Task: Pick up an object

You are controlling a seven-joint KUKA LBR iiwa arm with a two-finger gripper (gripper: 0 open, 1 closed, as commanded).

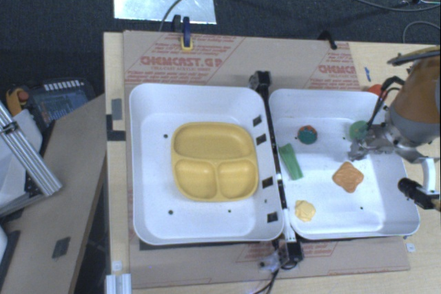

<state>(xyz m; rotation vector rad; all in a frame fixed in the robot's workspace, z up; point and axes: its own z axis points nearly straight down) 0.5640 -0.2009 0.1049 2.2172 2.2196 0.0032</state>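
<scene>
- Although the arm (pixel 420 103) reaches in from the right, the far-left things lie well apart from its hand (pixel 359 149): a metal rail (pixel 27 155) and a dark device with buttons (pixel 56 101) sit beside the desk (pixel 234 51), far to the hand's left.
- Well to the hand's left, the left bin (pixel 148 217) holds a yellow tray (pixel 213 160) with three compartments, lying flat near the bin's middle.
- Between the two bins, left of the hand, a row of black clips (pixel 265 141) runs along the shared edge.
- Inside the right bin (pixel 331 224), a green stick-shaped piece (pixel 291 162) lies slanted near the left wall, to the hand's left and slightly lower in the view.
- A small round thing, teal with a red patch (pixel 306 134), sits to the hand's left, a little above it in the view.
- A pale yellow lump (pixel 304 210) rests near the bin's front edge, below and left of the hand.
- An orange waffle-like piece (pixel 348 177) lies just below the hand, close to it; whether they touch cannot be told.
- A green round thing (pixel 359 129) sits just above the hand, partly hidden by the arm.
- The hand hangs low over the right bin's right part; how far it is opened cannot be told, and nothing is seen held.
</scene>
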